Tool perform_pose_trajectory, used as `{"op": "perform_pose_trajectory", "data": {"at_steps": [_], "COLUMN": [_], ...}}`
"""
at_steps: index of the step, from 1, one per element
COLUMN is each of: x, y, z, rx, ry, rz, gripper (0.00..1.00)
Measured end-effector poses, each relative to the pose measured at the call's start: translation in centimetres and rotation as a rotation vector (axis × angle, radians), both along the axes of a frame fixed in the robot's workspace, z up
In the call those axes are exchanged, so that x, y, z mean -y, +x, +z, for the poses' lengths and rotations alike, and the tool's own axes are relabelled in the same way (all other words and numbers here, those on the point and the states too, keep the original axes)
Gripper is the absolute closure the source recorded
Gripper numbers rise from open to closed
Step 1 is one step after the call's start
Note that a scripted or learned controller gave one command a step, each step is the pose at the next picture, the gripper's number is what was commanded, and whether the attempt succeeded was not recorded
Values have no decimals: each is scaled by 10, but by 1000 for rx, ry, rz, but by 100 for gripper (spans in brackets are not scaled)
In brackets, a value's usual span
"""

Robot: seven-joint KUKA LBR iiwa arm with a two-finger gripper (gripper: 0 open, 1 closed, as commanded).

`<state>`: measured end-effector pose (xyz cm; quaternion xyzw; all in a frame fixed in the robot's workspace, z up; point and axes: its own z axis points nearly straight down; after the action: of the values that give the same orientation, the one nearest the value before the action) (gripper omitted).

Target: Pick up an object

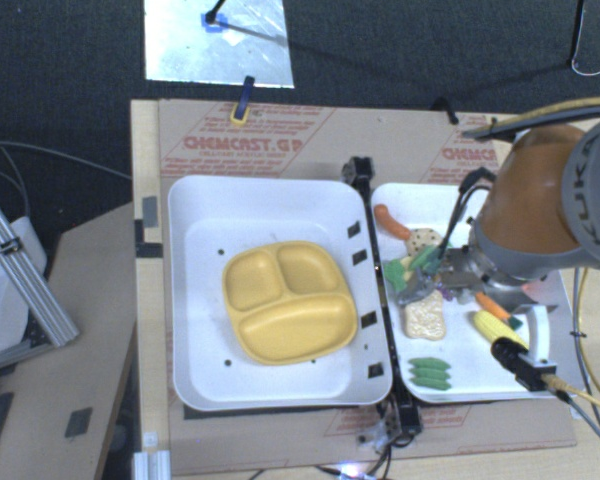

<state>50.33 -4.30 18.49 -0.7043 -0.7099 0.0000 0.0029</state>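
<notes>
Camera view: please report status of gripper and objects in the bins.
Gripper low in right bin, among toy foods; grasp unconfirmed. Cracker just below it, carrot and pea pods apart. Yellow tray alone in left bin.

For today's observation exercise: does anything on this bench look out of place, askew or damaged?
Nothing looks spilled or damaged. The yellow divided tray sits slightly rotated in the left bin, while the toy foods, such as the carrot and pea pods, lie scattered in the right bin.

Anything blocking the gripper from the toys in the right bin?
Nothing visible. The gripper is already down among the toys in the right bin, beside the cracker. The carrot and pea pod lie apart, uncovered.
</notes>
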Motion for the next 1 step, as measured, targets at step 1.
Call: {"op": "perform_pose_trajectory", "data": {"at_steps": [1], "x": [-45], "y": [-17], "z": [-1], "rx": [3], "ry": [-1], "rz": [1], "gripper": [0]}}
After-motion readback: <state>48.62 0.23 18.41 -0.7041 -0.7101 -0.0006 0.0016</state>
